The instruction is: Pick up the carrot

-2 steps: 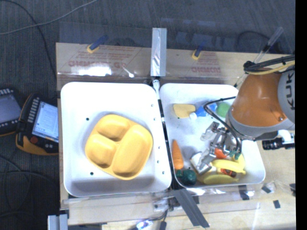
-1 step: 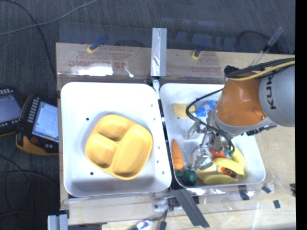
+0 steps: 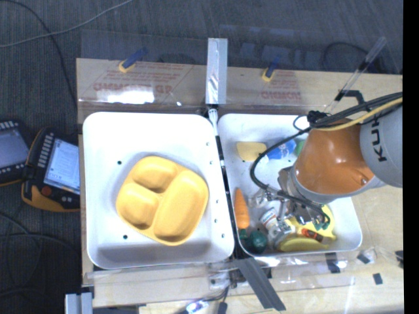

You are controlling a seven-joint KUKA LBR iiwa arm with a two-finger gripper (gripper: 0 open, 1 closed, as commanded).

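grey arm [image 3: 340, 156] over right bin [image 3: 226, 175], tool [image 3: 278, 218] beside carrot [image 3: 241, 209]

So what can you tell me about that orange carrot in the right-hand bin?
The carrot is a small orange toy-like piece, smooth and probably plastic, with a dark green top at its near end. It lies lengthwise along the left wall of the right bin, close to the divider. The gripper sits just to its right among other items, not on the carrot.
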